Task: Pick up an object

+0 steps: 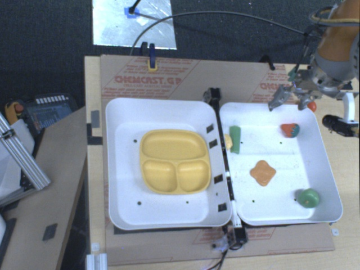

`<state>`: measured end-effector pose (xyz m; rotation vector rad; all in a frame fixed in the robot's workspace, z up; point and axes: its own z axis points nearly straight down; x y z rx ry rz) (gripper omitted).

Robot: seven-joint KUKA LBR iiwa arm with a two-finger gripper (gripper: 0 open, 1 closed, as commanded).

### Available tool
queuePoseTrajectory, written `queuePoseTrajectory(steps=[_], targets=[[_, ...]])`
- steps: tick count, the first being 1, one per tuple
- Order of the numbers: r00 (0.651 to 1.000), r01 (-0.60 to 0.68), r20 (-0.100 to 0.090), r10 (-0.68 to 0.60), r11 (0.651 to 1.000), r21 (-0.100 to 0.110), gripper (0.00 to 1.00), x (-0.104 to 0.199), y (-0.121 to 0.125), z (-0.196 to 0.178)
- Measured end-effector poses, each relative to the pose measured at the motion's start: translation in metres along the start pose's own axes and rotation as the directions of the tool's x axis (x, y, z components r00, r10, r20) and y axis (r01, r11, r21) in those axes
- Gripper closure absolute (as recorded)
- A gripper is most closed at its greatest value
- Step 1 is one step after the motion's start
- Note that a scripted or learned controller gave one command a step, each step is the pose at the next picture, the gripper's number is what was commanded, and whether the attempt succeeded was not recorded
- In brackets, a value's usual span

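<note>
glossy white plastic bins, matt yellow tray

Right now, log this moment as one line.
gripper: open, above right bin's far edge, holding nothing | right bin: four small objects | left bin: yellow tray

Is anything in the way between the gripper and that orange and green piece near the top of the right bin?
Nothing visible does. The gripper hangs above the right white bin's far edge; the orange-and-green piece lies uncovered just below it.
</note>
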<state>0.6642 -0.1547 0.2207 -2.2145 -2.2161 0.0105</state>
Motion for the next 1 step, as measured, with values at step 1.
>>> queuePoseTrajectory(steps=[1], targets=[[1.0, 0.002, 0.002, -0.002, 1.0, -0.012, 0.0, 0.0005, 0.0025, -0.0085]])
